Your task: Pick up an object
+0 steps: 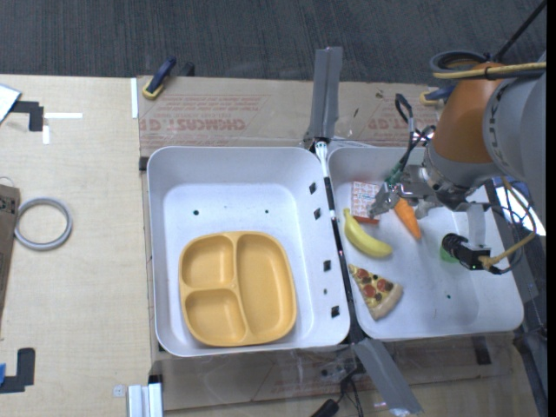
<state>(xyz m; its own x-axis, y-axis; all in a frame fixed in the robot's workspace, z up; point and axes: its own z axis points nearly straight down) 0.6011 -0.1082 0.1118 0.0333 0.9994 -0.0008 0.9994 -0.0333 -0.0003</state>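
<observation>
Camera view: I see gripper (393, 200) low in the right bin (486, 315), arm coming in from the right. Can't tell if it's holding anything. Carrot (408, 219) right beside it, tilted; banana (366, 237) just left of that, pizza slice (376, 289) nearer the front. Small red/white packet (365, 193) near gripper. Left bin (165, 233) w/ yellow divided plate (236, 287).
</observation>
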